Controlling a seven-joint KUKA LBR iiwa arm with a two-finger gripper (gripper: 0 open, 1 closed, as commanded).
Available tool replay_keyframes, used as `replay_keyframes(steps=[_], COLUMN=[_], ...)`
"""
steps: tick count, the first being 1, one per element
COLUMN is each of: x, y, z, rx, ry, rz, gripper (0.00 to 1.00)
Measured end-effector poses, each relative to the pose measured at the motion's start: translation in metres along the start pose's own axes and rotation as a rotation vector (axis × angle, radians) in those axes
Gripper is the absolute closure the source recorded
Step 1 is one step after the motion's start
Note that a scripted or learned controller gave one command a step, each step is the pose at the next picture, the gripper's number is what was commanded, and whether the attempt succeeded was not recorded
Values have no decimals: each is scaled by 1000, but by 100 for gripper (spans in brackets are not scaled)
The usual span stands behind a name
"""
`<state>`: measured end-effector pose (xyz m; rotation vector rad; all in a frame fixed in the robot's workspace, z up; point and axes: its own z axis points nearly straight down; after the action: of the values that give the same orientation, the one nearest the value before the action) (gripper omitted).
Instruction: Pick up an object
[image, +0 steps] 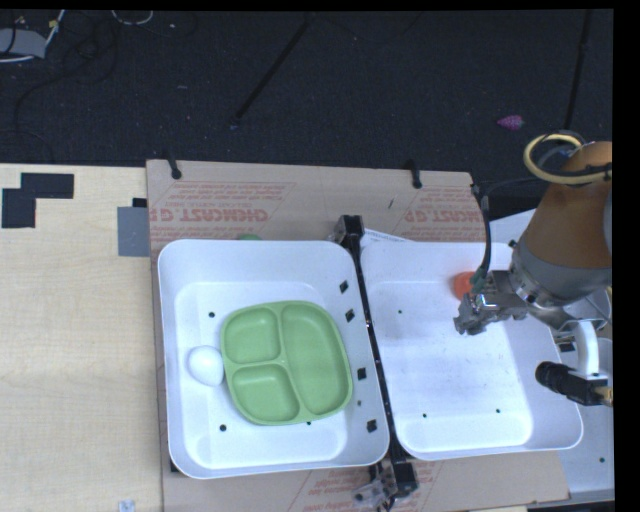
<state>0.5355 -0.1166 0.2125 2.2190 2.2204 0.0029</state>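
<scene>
Hand (468, 322) low over the right bin (460, 420), beside a small orange object (461, 283) near the far wall. Cannot tell how far open the hand is. Object mostly hidden; probably light, take across its middle.

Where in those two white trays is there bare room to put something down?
Most of the right bin floor is bare, below the claw and orange object. The left bin is crowded by the green plate and white ball.
</scene>
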Motion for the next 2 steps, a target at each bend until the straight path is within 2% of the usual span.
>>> replay_keyframes(steps=[1,2], x=[-1,40], y=[0,-7], z=[-22,-17], rx=[3,7], ry=[1,3], rz=[0,-2], gripper=[100,100])
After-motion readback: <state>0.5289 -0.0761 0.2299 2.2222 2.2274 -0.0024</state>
